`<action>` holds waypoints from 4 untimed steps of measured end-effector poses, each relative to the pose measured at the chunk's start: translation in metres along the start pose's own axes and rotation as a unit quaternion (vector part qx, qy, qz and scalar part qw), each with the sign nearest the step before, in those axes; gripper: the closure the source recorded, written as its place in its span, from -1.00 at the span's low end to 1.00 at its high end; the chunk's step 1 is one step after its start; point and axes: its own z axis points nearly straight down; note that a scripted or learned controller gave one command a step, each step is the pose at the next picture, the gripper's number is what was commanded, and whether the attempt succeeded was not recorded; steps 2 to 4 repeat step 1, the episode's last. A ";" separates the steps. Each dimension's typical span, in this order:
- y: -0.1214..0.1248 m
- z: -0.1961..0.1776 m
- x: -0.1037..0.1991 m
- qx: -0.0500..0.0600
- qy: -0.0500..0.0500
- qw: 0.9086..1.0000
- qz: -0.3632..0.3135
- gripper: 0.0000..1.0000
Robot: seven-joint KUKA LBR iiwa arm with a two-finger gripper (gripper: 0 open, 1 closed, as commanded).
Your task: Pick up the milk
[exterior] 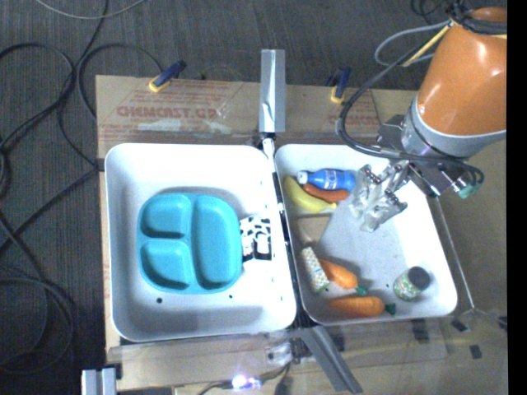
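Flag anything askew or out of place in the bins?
The black-and-white cow-patterned milk carton lies tipped in the left white bin, wedged between the blue sectioned plastic tray and the bin's right wall. Nothing looks spilled.

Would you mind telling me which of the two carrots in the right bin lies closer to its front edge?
The larger carrot, lying lengthwise along the right bin's front wall; the smaller carrot sits farther in, beside the speckled tube.

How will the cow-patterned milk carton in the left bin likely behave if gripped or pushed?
The milk carton looks boxy and flat-sided, so it would probably slide rather than roll. It looks small beside the blue tray, so it is likely light. Lying between that tray and the bin wall, it may jam if pushed.
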 end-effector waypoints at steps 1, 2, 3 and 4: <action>-0.016 -0.072 -0.019 0.000 0.000 0.979 -0.203 1.00; -0.016 -0.072 -0.019 0.000 0.000 0.979 -0.203 1.00; -0.016 -0.072 -0.019 0.000 0.000 0.979 -0.203 1.00; -0.016 -0.072 -0.019 0.000 0.000 0.979 -0.203 1.00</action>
